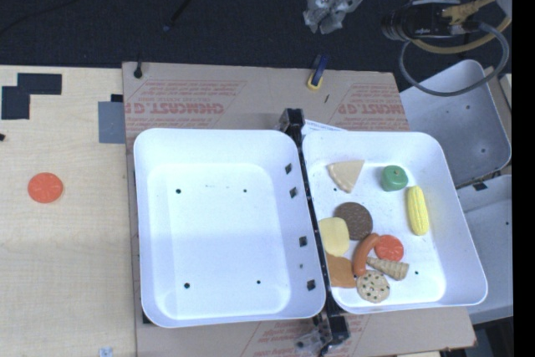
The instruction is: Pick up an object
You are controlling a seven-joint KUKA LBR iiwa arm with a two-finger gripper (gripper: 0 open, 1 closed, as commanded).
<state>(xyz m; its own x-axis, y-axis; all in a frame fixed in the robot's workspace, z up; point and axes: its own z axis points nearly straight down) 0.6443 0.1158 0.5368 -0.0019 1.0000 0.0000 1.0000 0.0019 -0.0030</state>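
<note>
The right bin (456, 213) holds several toy foods: a tan wedge (346, 175), a green round piece (394, 177), a yellow corn cob (417, 210), a brown round cookie (356, 219), a yellow block (334, 237), a sausage (364, 252), a red tomato slice (389, 247), an orange piece (340, 271), a cone (389, 268) and a chip cookie (373, 288). My gripper (324, 19) hangs high at the top of the view, beyond the bins' far edge, with nothing between its fingers.
The left bin (150, 221) sits beside the right one on a cardboard sheet (217, 100). A blue and yellow clip (317, 72) lies on the cardboard behind the bins. An orange disc (45, 188) rests on the wooden bench at left. Cables hang at top right.
</note>
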